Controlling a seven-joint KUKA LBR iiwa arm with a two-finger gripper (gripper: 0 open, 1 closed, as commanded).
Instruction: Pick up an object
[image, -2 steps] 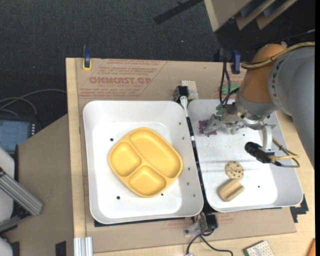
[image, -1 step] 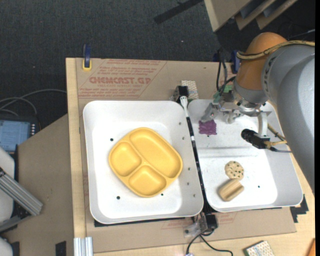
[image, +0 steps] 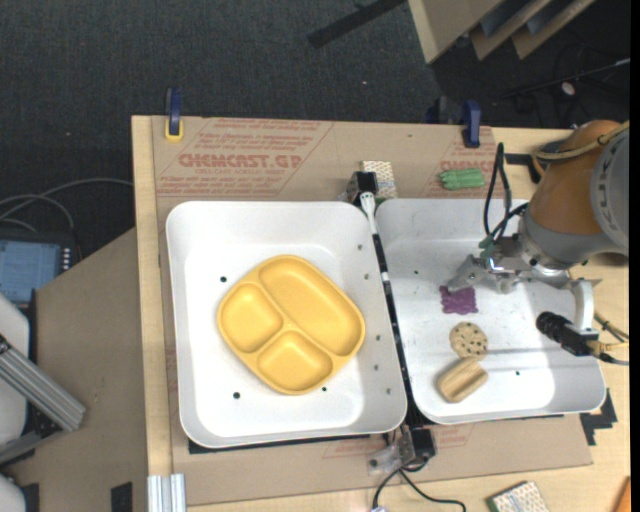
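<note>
Gripper (image: 472, 272) hovered in the right bin (image: 420, 240), fingers apart, just above the purple piece (image: 459, 298); centring over it before closing seemed wise.

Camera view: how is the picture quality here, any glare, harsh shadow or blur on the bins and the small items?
Camera view: lighting is even and soft; the right bin and left bin read bright white without blown-out glare. The yellow tray is sharp with a mild sheen. The cookie, purple piece and tan block are small but clear. The gripper looks slightly soft, casting a faint shadow.
</note>
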